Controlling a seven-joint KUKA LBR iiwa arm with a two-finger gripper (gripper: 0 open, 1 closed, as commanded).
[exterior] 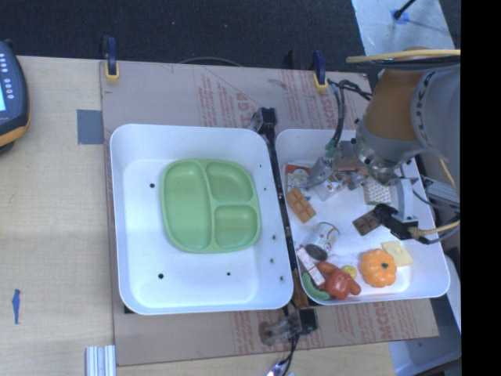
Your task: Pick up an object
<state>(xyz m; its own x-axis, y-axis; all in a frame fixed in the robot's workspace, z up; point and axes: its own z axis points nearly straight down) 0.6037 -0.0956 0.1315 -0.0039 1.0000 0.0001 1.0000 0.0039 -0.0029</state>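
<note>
Two white bins sit side by side on the surface (55, 210). Left bin (133, 272) carries a green divided plate (210, 205) with three compartments, lying flat near the bin's centre, slightly toward 12 o'clock.

Right bin (434, 284) holds the loose objects. Orange toy pumpkin (378, 267) sits at about 5 o'clock in the bin, upright, stem up. Just beside it toward 1 o'clock lies a pale yellow block (398, 253), touching or nearly touching the pumpkin. A red vegetable piece (338, 283) and a green piece (313, 288) lie along the 6 o'clock wall, crowded together; exact contact unclear. A small can-like cylinder (323, 234) lies on its side near the bin's centre. A tan waffle-textured piece (300, 204) lies toward 9 o'clock, close to the wall shared with the left bin. A dark brown flat piece (365, 222) lies toward 3 o'clock of the cylinder.

Arm (407, 108) reaches in from 3 o'clock, grey with orange band, over the 12 o'clock half of the right bin. Gripper (338, 171) hangs low over that part of the bin amid cables; cannot tell whether it is apart or together, and nothing can be made out in its grasp
</note>
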